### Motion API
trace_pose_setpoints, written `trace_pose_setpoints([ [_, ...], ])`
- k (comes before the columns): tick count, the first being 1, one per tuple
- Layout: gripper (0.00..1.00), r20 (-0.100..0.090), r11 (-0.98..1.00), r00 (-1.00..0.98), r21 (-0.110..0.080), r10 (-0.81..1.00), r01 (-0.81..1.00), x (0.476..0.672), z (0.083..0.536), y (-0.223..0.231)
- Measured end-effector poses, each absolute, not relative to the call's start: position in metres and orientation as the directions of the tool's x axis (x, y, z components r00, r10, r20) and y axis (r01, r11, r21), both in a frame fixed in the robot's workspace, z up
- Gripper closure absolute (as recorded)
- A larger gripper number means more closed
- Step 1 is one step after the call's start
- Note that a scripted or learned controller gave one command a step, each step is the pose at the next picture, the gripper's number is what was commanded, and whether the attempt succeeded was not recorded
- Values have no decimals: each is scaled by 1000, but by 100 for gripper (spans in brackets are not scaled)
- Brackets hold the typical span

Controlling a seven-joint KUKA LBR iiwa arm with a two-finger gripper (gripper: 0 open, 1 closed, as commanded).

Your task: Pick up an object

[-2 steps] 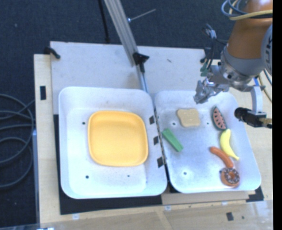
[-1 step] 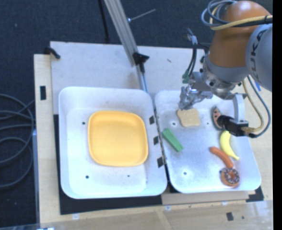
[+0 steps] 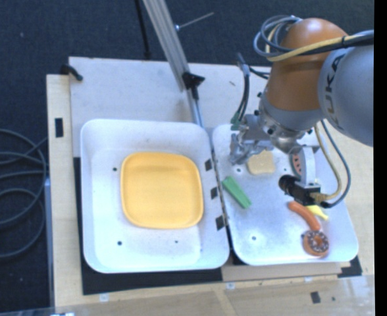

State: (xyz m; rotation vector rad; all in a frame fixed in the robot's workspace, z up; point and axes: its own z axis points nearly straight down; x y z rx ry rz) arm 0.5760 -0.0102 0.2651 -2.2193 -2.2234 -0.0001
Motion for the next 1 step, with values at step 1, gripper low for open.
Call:
trace_pose_setpoints([
  [1,100,1,3,-3,0,1000,1000,549,252,41],
])
